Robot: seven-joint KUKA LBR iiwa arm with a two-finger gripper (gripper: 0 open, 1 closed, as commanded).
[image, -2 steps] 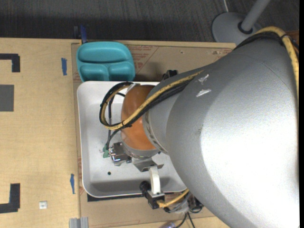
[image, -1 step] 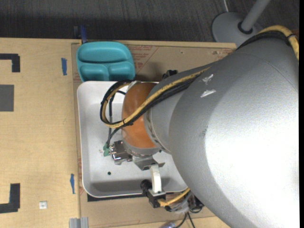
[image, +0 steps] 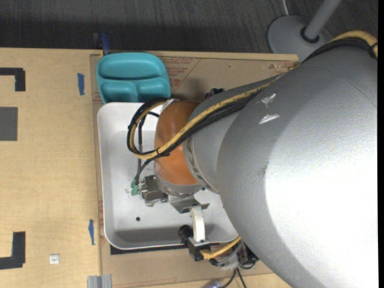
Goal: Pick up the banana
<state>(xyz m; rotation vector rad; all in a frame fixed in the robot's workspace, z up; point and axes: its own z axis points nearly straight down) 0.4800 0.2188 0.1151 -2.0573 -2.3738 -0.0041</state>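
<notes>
Over the left bin (image: 108, 179), seen from the fixed camera above the bench, the grey arm (image: 300, 155) reaches in from the right and takes up most of the frame. Its orange band (image: 171, 149) sits low over the bin's floor, with black and yellow cables (image: 141, 134) looping off the wrist to the left. Below the band the wrist hardware (image: 159, 191) hangs close to the white floor, apparently pointing straight down into the bin, which suits a program trying a pick from above. The gripper itself is tucked under that hardware, so whether its jaws are apart or together I cannot tell.

As for the banana, I cannot place it: no yellow fruit is visible on the bare strip of bin floor along the left and lower edges, and the arm covers the rest of this bin and all of the neighbouring one. If it is in this bin it would be under the wrist or the arm's bulk, so nothing can be said of its colour, curve or lie.

A teal divided tray (image: 133, 77) rests against the far rim of the bin, on the cardboard-covered bench (image: 48, 161). Blue tape marks (image: 81, 84) on the cardboard probably fix the bin's position.
</notes>
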